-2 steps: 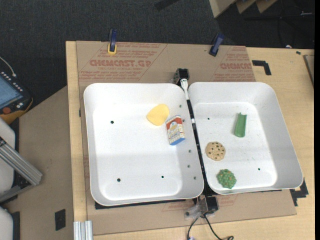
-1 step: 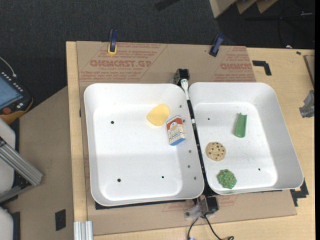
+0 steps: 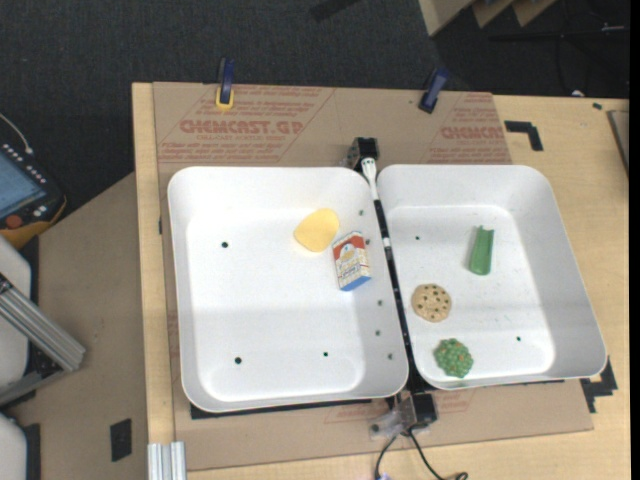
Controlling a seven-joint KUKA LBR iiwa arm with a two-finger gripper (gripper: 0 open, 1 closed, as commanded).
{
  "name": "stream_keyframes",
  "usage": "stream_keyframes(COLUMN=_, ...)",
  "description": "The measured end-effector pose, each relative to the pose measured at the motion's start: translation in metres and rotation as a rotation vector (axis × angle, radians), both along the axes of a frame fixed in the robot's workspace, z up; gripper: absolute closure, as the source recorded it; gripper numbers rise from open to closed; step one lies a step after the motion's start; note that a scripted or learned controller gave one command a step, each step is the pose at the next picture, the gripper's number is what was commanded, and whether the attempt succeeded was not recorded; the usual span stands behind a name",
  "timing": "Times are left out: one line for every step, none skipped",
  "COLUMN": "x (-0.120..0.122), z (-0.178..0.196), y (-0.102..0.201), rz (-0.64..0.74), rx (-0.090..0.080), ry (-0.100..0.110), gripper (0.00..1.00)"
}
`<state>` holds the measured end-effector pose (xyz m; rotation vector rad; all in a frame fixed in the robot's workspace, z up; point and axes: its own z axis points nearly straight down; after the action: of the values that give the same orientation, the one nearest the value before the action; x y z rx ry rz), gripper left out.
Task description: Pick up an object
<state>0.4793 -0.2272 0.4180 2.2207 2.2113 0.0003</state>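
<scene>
The left bin [image 3: 200,268] holds a yellow rounded piece [image 3: 316,229] and, just to its lower right, a small red, white and blue carton [image 3: 350,261] lying near the bin's right wall. In the right bin [image 3: 560,268] a green stick-shaped object [image 3: 482,250] lies toward the back. A round tan cookie with dark chips [image 3: 432,302] rests near the middle, and a green knobbly broccoli-like piece [image 3: 453,357] lies at the front.
Both bins rest on a brown cardboard sheet [image 3: 300,118] held by two blue clamps [image 3: 226,83] at the back edge. A black fitting [image 3: 362,153] stands at the back between the bins. A metal rail [image 3: 40,323] lies at the far left.
</scene>
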Motion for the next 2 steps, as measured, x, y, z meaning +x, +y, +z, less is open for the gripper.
stream_keyframes(x=0.000, z=-0.052, y=0.033, rz=0.007, rx=0.007, ry=0.009, gripper=1.00)
stream_keyframes(x=0.000, z=-0.025, y=0.001, rz=0.002, rx=0.001, ry=0.000, gripper=1.00)
